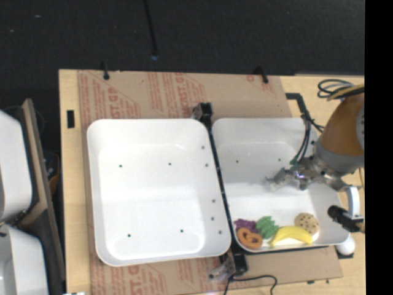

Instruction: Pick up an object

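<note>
Banana [291,236] against right bin's [258,141] front wall, gripper [277,179] above bare floor behind, seemingly open, holding nothing

Place: a robotics lab or test cell, set up for repeated picking trials.
Bench [178,94]: a plain board top printed with faded red lettering, standing against a dark floor.
Bins: two shallow white bins side by side, the left bin [153,186] and the right bin [258,146], joined by black clamps [202,111] at the seam.
Arm [344,134]: an industrial grey arm with an orange band reaching in from the right.
Cabling: yellow and black cables [334,89] loop near the arm.
Test objects: toy food [276,231] lies along the near wall of the right bin.
</note>
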Available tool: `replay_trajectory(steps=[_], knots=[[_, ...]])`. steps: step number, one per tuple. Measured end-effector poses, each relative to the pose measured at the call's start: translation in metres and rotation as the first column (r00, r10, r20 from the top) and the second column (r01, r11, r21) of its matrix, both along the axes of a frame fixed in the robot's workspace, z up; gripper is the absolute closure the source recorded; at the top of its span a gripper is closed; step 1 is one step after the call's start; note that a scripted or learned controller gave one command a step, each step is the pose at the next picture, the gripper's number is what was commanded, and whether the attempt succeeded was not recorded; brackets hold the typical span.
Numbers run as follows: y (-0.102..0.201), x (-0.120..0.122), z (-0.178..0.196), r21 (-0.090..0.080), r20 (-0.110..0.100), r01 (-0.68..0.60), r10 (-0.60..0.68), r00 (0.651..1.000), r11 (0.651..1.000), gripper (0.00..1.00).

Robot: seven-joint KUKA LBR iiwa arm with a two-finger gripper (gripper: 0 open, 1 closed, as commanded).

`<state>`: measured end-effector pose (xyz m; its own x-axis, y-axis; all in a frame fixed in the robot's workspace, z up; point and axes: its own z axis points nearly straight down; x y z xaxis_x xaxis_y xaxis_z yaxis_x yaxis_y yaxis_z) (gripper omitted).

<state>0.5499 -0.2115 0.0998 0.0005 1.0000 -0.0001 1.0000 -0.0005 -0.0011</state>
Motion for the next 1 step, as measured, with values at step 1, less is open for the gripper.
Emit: replay_trajectory(steps=[1], knots=[[-0.0008,0.0007,0.0118,-0.001,0.003,0.001,-0.001,1.000,1.000,1.00]])
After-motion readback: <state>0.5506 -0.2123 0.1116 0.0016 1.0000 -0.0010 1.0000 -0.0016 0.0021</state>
